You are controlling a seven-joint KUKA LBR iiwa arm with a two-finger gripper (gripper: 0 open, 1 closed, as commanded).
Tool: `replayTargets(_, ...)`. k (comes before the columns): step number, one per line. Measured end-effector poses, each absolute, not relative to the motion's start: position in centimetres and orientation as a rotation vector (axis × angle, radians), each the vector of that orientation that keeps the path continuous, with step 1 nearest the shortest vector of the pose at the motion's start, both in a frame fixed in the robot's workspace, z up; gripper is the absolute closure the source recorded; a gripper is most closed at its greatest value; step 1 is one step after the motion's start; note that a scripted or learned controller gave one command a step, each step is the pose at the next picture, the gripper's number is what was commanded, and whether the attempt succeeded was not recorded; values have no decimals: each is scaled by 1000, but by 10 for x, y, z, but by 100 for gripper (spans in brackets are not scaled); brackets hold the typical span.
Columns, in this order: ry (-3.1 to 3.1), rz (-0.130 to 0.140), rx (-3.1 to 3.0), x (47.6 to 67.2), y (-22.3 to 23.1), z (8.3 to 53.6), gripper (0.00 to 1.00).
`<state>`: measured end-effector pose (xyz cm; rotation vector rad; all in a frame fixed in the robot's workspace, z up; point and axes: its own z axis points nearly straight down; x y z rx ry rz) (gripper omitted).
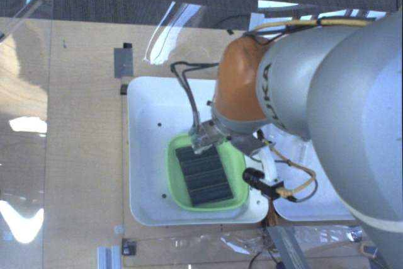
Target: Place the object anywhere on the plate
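A light green plate (pixel 176 189) lies in the lower part of the left white bin (pixel 148 135). A dark grey ribbed rectangular object (pixel 203 176) lies flat on the plate and covers most of it. My gripper (pixel 201 138) hangs over the plate's upper edge, right at the top end of the dark object. The wrist and its orange band (pixel 239 82) hide most of the gripper from above.
The big grey arm covers the right bin (pixel 315 208) almost entirely. Cables and a black connector (pixel 255 178) with a yellow wire hang beside the plate's right rim. A small dark bracket (pixel 124 61) sits on the wooden bench above the left bin.
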<state>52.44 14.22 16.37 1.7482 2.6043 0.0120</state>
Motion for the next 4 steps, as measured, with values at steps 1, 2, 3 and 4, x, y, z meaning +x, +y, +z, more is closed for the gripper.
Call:
replayTargets(1,2705,31,1567,567,124,98,100)
replayTargets(2,2809,34,1365,598,121,99,100)
replayTargets(3,2809,35,1365,598,122,99,0)
replayTargets(4,2821,9,1363,593,65,187,0)
